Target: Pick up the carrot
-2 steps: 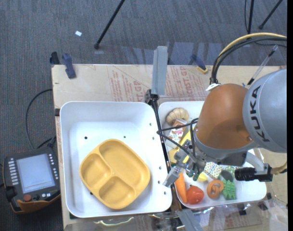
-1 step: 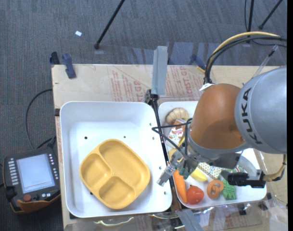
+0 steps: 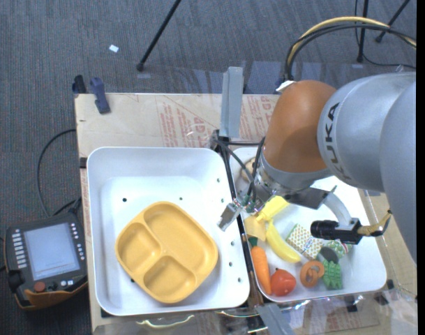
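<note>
The carrot (image 3: pixel 261 268) is orange with a small green top and lies along the left wall of the right bin (image 3: pixel 376 274), near its front. My gripper (image 3: pixel 239 209) hangs over the wall between the two bins, a little behind the carrot and to its left, apart from it. The big grey arm with its orange band (image 3: pixel 299 128) hides the back of the right bin. Nothing shows in the gripper.
A yellow divided plate (image 3: pixel 167 251) lies in the left bin (image 3: pixel 104 166). Beside the carrot are a banana (image 3: pixel 280 241), a red fruit (image 3: pixel 283 282), an orange ring-shaped toy (image 3: pixel 311 273), a green toy (image 3: pixel 332 275) and a small patterned box (image 3: pixel 304 241).
</note>
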### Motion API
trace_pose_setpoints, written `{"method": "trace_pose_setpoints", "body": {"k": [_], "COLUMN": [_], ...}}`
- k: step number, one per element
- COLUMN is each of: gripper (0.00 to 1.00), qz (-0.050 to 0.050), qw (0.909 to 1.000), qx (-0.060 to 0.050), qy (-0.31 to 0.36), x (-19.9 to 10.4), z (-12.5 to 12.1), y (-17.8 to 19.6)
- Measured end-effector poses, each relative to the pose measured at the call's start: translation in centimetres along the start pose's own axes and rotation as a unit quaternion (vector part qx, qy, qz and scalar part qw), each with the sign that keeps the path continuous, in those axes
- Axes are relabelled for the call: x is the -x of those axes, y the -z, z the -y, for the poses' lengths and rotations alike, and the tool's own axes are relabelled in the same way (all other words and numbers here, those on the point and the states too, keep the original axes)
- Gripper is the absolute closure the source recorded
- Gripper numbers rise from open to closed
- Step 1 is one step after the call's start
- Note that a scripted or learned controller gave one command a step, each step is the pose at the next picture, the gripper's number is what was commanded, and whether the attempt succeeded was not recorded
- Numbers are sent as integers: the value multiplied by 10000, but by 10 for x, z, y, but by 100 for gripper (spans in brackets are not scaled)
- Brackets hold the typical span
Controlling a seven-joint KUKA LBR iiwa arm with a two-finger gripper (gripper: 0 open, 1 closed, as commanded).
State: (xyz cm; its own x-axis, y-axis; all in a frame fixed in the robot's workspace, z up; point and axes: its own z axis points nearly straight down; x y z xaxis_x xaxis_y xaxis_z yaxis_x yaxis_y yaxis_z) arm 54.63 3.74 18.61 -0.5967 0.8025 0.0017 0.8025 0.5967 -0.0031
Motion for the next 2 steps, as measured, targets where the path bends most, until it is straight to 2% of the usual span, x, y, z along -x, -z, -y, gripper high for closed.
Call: {"method": "trace_pose_setpoints", "body": {"k": [1,2], "gripper": [0,0], "qz": [-8,26], "qw": [9979,9979], "qx": [-9,46], "qy": [654,652], "x": [-53,-48], "z": [-28,-82], "y": [0,-95]}}
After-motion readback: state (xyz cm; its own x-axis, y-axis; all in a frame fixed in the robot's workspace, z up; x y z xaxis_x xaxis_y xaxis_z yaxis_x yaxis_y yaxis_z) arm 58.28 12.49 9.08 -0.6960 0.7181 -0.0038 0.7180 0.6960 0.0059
